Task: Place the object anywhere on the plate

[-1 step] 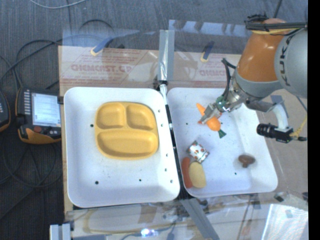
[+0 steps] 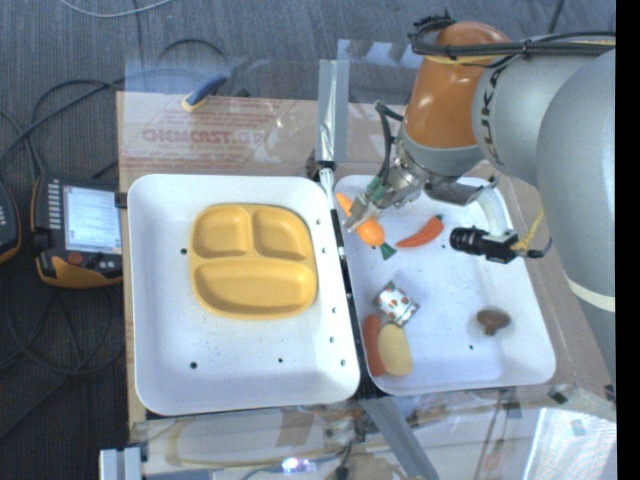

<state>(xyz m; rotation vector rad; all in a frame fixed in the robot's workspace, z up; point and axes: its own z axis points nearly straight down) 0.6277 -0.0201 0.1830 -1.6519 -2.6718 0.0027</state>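
Note:
A yellow plate (image 2: 254, 259) with three compartments lies in the left bin (image 2: 160, 368). In the right bin (image 2: 520, 358) an orange toy carrot (image 2: 370, 233) with a green top lies near the upper left corner, close to the divider. My gripper (image 2: 362, 214) hangs right over the carrot and covers its middle; orange shows on either side of it. The view does not show whether the carrot is held.
The right bin also holds an orange-red chili pepper (image 2: 420, 232), a small printed can (image 2: 397, 305), a red sausage (image 2: 371, 340) beside a pale potato (image 2: 396, 351), and a brown mushroom (image 2: 492, 319). A black cable connector (image 2: 480, 240) hangs over that bin.

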